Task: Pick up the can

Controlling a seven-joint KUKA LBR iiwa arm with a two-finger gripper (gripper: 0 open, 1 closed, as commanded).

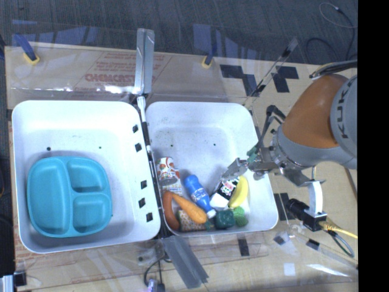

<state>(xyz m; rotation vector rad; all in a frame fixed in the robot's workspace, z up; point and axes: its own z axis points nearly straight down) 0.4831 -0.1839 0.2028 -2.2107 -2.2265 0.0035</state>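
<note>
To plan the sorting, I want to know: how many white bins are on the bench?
2. The left bin holds a blue tray; the right bin holds the pile of objects.

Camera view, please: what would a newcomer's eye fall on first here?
Probably the blue divided tray, lying alone in the left bin. Next, the colourful clutter at the right bin's near edge: can, blue bottle, carrot, banana, with the gripper just above it.

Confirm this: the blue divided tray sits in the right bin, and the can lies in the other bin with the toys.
Wrong bin. The camera view shows the blue divided tray in the left bin; the can lies in the right bin with the toys.
</note>
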